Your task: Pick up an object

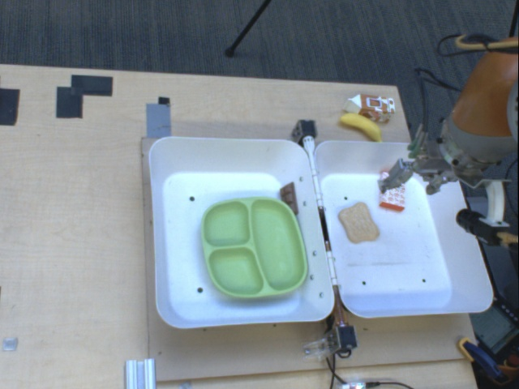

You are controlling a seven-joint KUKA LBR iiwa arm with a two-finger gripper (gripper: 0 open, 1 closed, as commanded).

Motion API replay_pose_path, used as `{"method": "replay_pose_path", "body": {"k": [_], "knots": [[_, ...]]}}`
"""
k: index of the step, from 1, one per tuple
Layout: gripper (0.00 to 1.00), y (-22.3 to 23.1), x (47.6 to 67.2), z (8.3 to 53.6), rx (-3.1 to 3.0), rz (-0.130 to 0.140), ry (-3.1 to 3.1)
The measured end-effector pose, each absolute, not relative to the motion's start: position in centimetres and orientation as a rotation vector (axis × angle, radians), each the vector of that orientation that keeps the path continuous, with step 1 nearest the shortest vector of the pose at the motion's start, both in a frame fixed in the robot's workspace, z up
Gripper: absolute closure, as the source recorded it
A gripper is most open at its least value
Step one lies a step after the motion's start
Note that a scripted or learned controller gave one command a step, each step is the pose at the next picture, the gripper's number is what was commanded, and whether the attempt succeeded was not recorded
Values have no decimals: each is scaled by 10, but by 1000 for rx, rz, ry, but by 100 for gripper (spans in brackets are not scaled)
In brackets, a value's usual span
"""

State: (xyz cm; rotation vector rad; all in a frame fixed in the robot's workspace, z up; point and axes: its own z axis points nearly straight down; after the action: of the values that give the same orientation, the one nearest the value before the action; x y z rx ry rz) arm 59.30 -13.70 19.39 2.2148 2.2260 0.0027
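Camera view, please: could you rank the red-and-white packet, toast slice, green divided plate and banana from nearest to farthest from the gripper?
1. Red-and-white packet, right at the gripper.
2. Toast slice, right bin, lower left.
3. Banana, on the bench beyond the bins.
4. Green divided plate, left bin.

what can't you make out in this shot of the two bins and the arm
- Gripper, camera view: blurred and small, so finger state and any hold on the red and white packet are unclear.
- Brown thing: partly hidden behind the green plate.
- Box by the banana: print too small.
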Motion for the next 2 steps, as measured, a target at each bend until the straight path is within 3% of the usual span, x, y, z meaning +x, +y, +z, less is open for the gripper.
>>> {"method": "replay_pose_path", "body": {"k": [1, 2], "knots": [[0, -144, 501, 87, 2218, 3, 2223], [100, -144, 504, 98, 2212, 10, 2220]]}}
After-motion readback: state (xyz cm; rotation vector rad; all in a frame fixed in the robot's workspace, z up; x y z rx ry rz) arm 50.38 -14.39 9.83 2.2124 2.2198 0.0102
